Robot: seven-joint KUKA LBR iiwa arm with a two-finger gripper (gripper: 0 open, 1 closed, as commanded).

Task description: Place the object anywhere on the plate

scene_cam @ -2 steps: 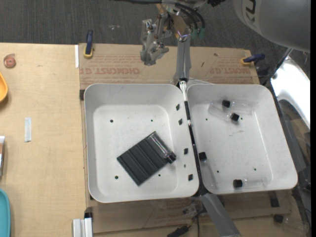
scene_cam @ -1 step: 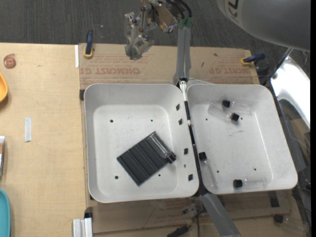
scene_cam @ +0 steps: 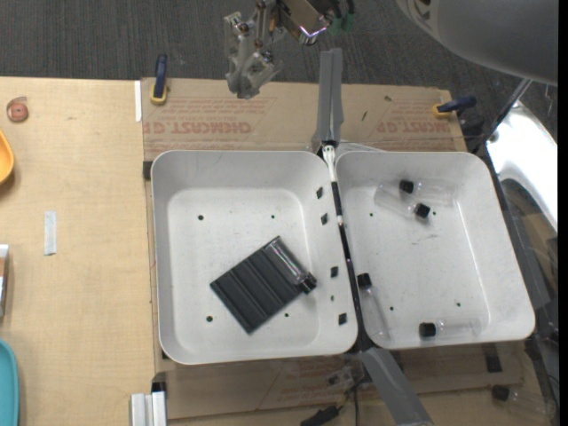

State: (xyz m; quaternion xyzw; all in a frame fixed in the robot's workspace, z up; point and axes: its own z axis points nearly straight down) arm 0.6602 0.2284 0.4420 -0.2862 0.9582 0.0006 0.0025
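Seen from above at a slant, two white bins are sitting side by side: the left bin (scene_cam: 177,327) is holding a dark ribbed plate (scene_cam: 255,287) with a clear black-capped tube (scene_cam: 291,267) lying on its upper right edge, and the right bin (scene_cam: 510,282) is holding more such tubes (scene_cam: 414,199). The gripper (scene_cam: 248,76) is hanging well above the left bin's far rim, holding nothing, though how its jaws stand I cannot tell. With the tube touching the plate, the placing looks done or nearly so.

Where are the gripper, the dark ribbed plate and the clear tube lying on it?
gripper (scene_cam: 248,82): camera view, at its fingertips.
dark ribbed plate (scene_cam: 253,289): camera view, centre of its top.
clear tube (scene_cam: 289,262): camera view, mid-body.
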